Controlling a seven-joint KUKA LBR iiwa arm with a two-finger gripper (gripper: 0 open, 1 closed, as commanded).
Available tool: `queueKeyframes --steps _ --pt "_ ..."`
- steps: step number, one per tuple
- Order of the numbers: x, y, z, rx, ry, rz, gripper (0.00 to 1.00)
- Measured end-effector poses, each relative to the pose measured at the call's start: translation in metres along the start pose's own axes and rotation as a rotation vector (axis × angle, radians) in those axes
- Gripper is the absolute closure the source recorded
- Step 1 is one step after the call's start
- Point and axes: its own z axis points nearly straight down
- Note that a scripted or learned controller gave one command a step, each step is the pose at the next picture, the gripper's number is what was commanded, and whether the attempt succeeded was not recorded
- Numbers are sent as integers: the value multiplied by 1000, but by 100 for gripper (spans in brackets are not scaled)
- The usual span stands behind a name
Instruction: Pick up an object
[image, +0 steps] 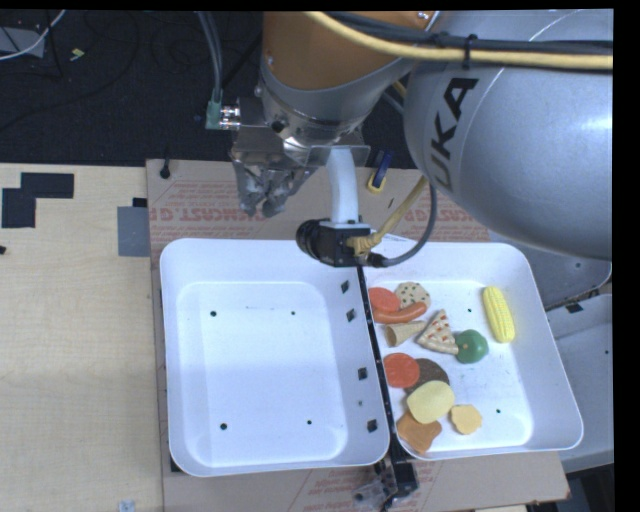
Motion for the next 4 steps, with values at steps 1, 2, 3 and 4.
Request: queueKeyframes --steps 1,2,3,4 --pt "0 -45 -62 3 0 0 100" --pt "0 -104 -94 7 -3 0 100" --pt "0 -102 -92 8 -4 0 0" --pt "1 -102 -102 12 -6 -6 100"
